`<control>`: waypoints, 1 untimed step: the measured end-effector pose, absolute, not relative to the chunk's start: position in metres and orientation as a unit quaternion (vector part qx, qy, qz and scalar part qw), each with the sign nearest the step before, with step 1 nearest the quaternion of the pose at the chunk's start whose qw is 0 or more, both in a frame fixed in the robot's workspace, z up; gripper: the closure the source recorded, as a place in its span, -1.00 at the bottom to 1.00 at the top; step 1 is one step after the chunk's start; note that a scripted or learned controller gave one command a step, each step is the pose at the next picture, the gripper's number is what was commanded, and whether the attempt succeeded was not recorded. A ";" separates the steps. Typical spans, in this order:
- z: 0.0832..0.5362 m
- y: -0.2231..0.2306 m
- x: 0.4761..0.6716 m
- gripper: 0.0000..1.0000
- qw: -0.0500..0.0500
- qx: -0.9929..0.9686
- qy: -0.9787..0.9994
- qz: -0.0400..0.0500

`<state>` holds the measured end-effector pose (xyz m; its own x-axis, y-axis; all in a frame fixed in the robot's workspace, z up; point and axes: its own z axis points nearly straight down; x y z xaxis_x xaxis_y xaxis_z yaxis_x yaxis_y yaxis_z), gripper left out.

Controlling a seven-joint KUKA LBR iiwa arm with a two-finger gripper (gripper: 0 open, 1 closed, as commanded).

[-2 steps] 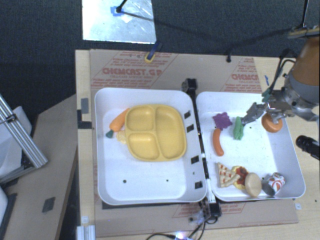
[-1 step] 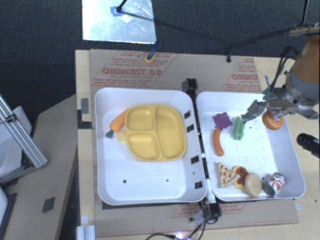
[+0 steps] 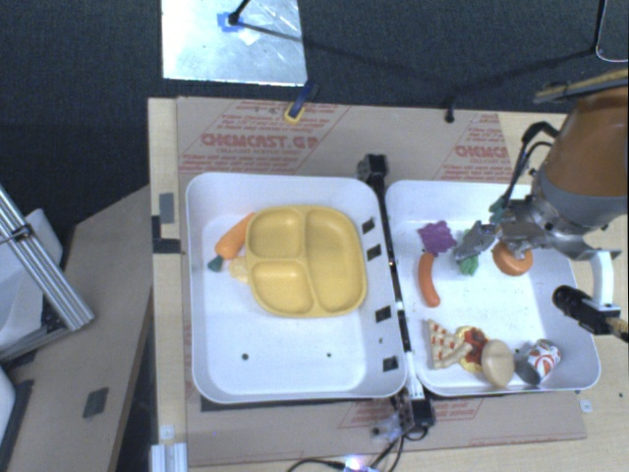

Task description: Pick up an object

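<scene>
The table (image 3: pixel 324 131) carries two shallow white bins side by side. The left bin (image 3: pixel 211 362) holds a yellow divided plate (image 3: pixel 295 260), with a toy carrot (image 3: pixel 232 237) tucked against the plate's left rim. The right bin (image 3: pixel 555 293) holds the smaller pieces, and the arm (image 3: pixel 590 160) reaches over it from the right. Its hand (image 3: pixel 476 243) hangs low near the bin's upper middle, just above a small green toy (image 3: pixel 468 263); whether it is open or closed I cannot tell, and nothing can be seen gripped in it. Close by lie a purple toy (image 3: pixel 436 236) to the left, an orange round piece (image 3: pixel 512 260) to the right, and a red-orange sausage (image 3: pixel 428 279) below left. Near the front wall sit a pizza slice (image 3: pixel 450 344), a tan rounded piece (image 3: pixel 497 363) and a small tin can (image 3: pixel 540 359). The green toy looks the likeliest target. It is probably light, hard plastic, lumpy and somewhat slick, so a grip across its widest middle should hold best. Pinching an edge risks it popping out sideways.
</scene>
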<state>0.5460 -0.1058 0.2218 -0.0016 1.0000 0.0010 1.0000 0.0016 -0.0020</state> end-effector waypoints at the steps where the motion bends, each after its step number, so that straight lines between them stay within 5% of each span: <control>1: 0.161 -0.102 0.540 -1.00 0.002 -0.707 -0.708 0.001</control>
<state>0.5405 -0.1017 0.1607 -0.0013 1.0000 0.0012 1.0000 0.0013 -0.0039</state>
